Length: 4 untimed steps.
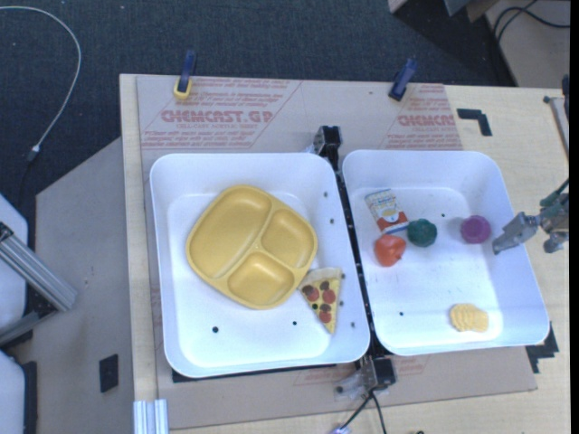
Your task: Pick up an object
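Reaching in over the right rim of the right bin [507,174], the claw [514,233] is small and partly cut off, so whether it is wide or narrow cannot be told; nothing shows in its grip. Closest to the claw, just inward of it, lies a purple ball [475,230]. Farther from the claw sit a dark green ball [422,233], a red-orange fruit [390,250] touching or nearly touching it, and a small carton [386,210] with red and blue print too small to read. Nearer the front rim, below and inward of the claw, rests a pale yellow ridged piece [469,317]. Well apart from the claw, the left bin [167,242] holds a yellow divided plate [251,246] with a toy pizza slice [324,297] against its near corner. Beyond both bins, the board on the surface [298,107] bears red lettering reading "CHEMCAST GP", printed twice. Two blue clamps [403,79] hold its far edge.
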Tool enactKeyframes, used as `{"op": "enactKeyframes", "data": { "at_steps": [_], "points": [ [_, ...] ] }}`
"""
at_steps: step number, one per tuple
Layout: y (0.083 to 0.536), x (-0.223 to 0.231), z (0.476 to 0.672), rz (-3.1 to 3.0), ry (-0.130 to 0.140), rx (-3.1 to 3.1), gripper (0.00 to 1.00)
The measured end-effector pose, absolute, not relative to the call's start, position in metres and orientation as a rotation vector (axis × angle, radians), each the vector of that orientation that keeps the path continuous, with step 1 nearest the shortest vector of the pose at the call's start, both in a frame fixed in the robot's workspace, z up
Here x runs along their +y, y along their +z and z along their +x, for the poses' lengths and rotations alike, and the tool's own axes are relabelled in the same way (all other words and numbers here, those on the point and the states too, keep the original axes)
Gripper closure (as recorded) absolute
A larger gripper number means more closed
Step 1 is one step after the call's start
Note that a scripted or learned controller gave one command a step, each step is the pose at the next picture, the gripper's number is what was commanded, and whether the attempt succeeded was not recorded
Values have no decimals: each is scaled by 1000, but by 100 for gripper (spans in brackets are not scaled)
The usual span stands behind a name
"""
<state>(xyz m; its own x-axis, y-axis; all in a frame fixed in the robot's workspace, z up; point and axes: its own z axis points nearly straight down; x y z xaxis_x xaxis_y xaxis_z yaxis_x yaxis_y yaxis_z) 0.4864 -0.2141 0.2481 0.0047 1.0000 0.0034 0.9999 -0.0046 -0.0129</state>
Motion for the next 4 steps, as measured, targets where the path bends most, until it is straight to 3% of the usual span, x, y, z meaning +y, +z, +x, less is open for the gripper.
{"op": "enactKeyframes", "data": {
  "at_steps": [1, 4],
  "points": [
    [255, -213, 489, -2222, 0, -2222, 0],
    [110, -222, 487, -2219, 3, -2216, 0]
  ]
}}
